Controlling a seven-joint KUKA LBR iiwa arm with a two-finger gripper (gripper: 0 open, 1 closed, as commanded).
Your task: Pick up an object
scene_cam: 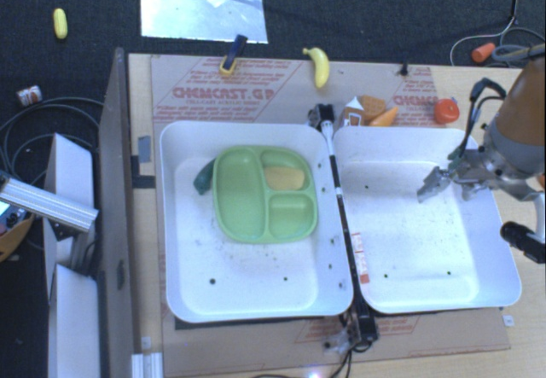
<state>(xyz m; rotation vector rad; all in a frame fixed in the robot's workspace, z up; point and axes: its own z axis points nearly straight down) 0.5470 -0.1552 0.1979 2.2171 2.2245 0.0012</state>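
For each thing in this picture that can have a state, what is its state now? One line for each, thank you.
Green divided plate: lying flat in the left bin, right way up.
Yellow item: resting in the plate's top right compartment.
Dark green object: in the left bin, touching the plate's left edge.
Gripper: over the right bin, holding nothing visible.
Banana: lying on the board behind the bins.

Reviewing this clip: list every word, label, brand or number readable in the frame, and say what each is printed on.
"CHEMCAST GP": red print on the brown protective sheet under the bins, behind the left bin.
"CHEMC...": the same red print repeated on the sheet behind the right bin, partly covered by objects; the rest is unreadable.
Red label on the divider between the bins: too small to read.
Small can on the floor at left: markings too blurred to read.
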